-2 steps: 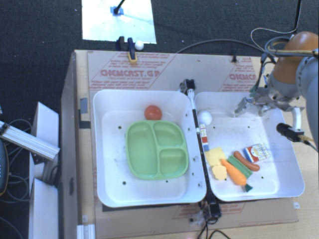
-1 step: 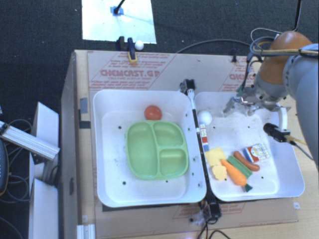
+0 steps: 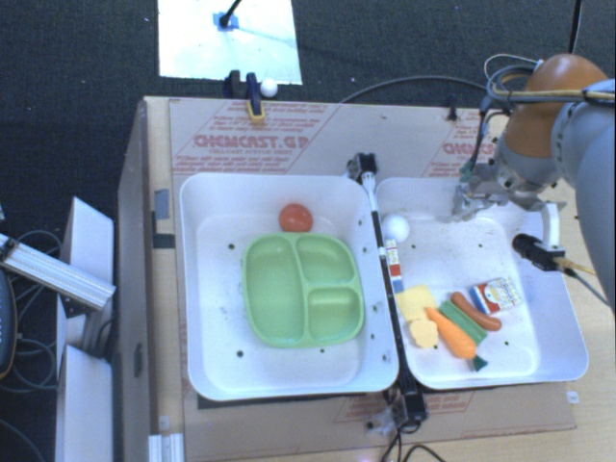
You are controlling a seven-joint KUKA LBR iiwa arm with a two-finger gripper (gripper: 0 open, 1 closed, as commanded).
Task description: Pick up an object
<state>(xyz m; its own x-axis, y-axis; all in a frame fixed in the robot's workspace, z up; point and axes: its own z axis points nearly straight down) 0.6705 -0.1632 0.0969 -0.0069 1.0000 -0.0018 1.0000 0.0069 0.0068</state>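
Over the right bin's far edge, in the camera view: my gripper (image 3: pixel 469 200), hanging from the orange-banded wrist; nothing visible between its tips, and at this angle I cannot tell how it is set.

Right bin (image 3: pixel 563 340), contents: white ball (image 3: pixel 396 227) near the dividing wall; yellow pieces (image 3: pixel 418 306), carrot (image 3: pixel 454 334) and sausage (image 3: pixel 475 312) packed touching or just beside one another at the near side; small carton (image 3: pixel 498 295) beside the sausage.

Left bin (image 3: pixel 207 373), contents: green divided tray (image 3: pixel 300 289); red ball (image 3: pixel 295 218) just behind it.

Candidate for pickup: the white ball, nearest my tool, standing apart from the rest.

Risks, judged: the ball may roll off a closing pinch; descending close to the bin wall may strike the rim; reaching into the crowded cluster may nudge neighbours or catch two at once.
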